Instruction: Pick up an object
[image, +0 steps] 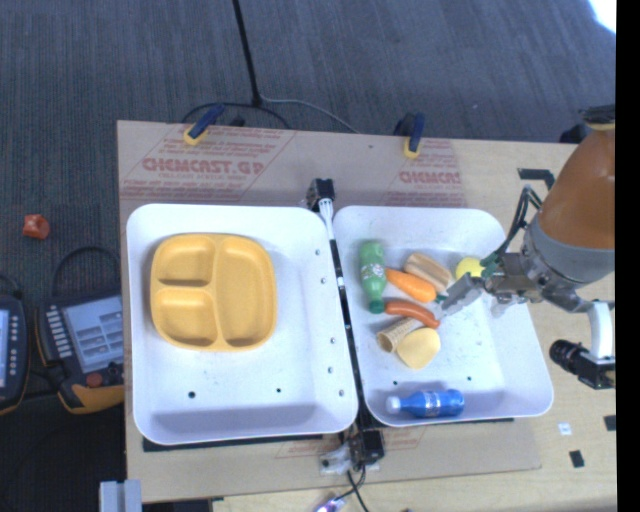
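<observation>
Toy food lies clustered in the right bin (520, 385), right of centre in the frame, and the tool (462, 292) hangs just at the cluster's right edge, reaching in from the right. Whether the tool is apart or together I cannot tell; nothing shows between its tips. Nearest to it, just to its left, lies the red sausage (411, 311), its long axis running left to right with a slight downward tilt, roughly in line with the tool's reach. Above that sit the carrot (412, 285) and hot dog bun (429, 267); a yellow ball (468, 268) sits just above the tool. Packed pieces leave little room around the sausage. More open is the blue bottle (428, 403), alone near the bin's lower wall. The left bin (240, 395) holds a yellow tray (213, 291) on the tabletop (480, 480).
</observation>
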